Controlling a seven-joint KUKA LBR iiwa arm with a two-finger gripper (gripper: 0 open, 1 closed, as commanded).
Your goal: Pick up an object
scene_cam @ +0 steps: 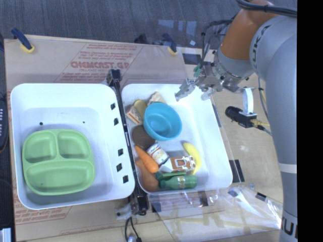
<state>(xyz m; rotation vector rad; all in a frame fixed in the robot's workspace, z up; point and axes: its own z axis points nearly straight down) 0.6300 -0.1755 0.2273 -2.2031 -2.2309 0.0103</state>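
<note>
The right bin (217, 140) holds a heap of objects. A blue bowl (162, 121) sits near its middle, with a yellow banana (192, 155), an orange carrot (146, 161), a small jar (159, 154), a brown-and-white carton (181, 163) and a green bottle (176, 181) in front of it. A dark brown round item (143, 136) lies to the left of the bowl. My gripper (195, 92) hovers over the bin's far right corner, above and to the right of the bowl. It is open, its fingers spread, with nothing between them.
The left bin (30, 100) holds a green divided plate (58, 160). A black clip divider (118, 115) runs between the bins. Small packaged items (136, 112) crowd the right bin's far left corner. The bin's right side near the banana is bare white floor.
</note>
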